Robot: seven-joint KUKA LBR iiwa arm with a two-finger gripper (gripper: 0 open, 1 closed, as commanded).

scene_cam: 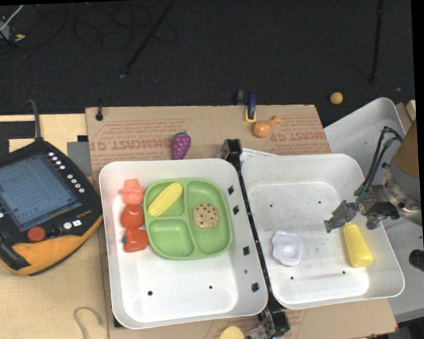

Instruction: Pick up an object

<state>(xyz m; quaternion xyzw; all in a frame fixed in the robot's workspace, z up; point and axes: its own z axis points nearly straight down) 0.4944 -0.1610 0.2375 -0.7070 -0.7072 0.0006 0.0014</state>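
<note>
In the right bin [304,174] a yellow cylinder-shaped toy [358,247] lies near the right wall, and a small white cup-like piece [288,248] rests near the bin's lower left. My gripper [355,220] reaches in from the right and hangs just above the yellow toy's upper end, open, with one finger to each side of it and nothing held between them. The left bin [176,295] holds a green divided plate [174,239] with a yellow corn cob [163,198] and a cookie [206,215] on it. Red and pink toys [132,217] sit beside the plate.
On the cardboard behind the bins lie purple grapes [181,144] and an orange pear-shaped toy [265,127]. An orange ball [336,98] sits further back. A yellow item [230,337] lies at the front edge. A teach pendant [36,203] rests on the left of the bench.
</note>
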